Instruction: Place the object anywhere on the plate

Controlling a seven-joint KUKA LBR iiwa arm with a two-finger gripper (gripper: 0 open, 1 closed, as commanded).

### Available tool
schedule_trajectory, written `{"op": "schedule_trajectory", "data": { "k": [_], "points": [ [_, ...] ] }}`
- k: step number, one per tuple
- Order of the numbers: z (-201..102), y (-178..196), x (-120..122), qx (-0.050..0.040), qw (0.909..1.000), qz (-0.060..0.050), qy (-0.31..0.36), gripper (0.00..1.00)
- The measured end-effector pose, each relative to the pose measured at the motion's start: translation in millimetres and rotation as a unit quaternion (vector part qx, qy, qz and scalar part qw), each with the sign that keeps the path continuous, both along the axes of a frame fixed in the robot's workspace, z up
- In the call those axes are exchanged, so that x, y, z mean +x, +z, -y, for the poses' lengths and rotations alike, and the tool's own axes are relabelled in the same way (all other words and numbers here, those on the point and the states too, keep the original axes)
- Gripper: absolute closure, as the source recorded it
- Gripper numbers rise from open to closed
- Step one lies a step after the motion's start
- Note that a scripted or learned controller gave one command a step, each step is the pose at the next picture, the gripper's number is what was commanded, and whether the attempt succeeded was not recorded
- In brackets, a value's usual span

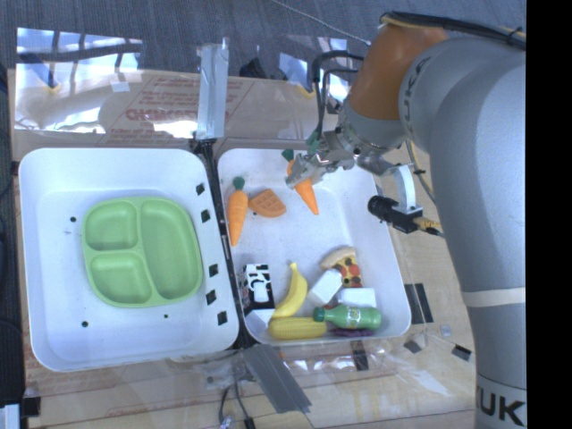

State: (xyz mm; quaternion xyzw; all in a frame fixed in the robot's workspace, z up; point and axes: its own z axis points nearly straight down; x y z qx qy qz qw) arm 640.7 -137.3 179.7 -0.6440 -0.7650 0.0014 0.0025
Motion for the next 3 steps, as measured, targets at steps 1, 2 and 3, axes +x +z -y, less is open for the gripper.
{"op": "schedule_trajectory", "data": {
  "k": [1,2,3],
  "points": [
    [-80.2,42.2,16.3,-0.0007,0.9854,0.002,-0.17,1.0],
    [-180.7,17.2,2.3,-0.0007,0.9815,-0.001,-0.191,1.0],
    [-177.6,17.9,2.7,-0.0013,0.9812,0.0,-0.193,0.0]
  ]
}}
